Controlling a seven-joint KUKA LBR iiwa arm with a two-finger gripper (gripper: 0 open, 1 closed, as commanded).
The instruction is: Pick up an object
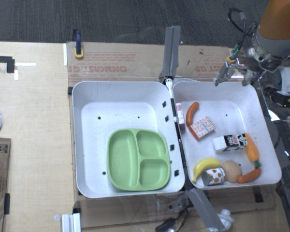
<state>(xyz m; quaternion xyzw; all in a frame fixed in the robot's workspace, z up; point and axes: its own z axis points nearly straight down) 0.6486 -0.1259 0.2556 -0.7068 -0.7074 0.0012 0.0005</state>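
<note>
The pincer (230,71) hangs over the back edge of the right bin (217,88), near its back left part, up at the end of the grey arm (273,18) with the orange band. I cannot tell if it is open or closed, and nothing shows in it.

The things to pick from all lie in the right bin. A red sausage (192,113) lies near the left wall, and a small flat box (201,128) with red print sits just beside it. A little black and white carton (230,142) is in the middle. An orange carrot (251,149) touches its right end. At the front edge lie a yellow banana (204,167), a small can (213,177) with a red picture, a round tan bun (231,169) and another orange-red piece (249,176), all packed close.

These look like toy food, so they are likely light and hard, and a bit slick. The sausage is the nearest to the pincer and has room around it. I would take it across its thin middle. The carton has flat sides, so it would be easy to hold too. The front pile is crowded, and the round bun could slip away.

The left bin (87,129) holds a green tray (138,159) with three parts.

On the brown card (106,64) behind the bins there are red letters, but they are upside down and I cannot read them for sure. The print on the box, carton and can is too small to read
</note>
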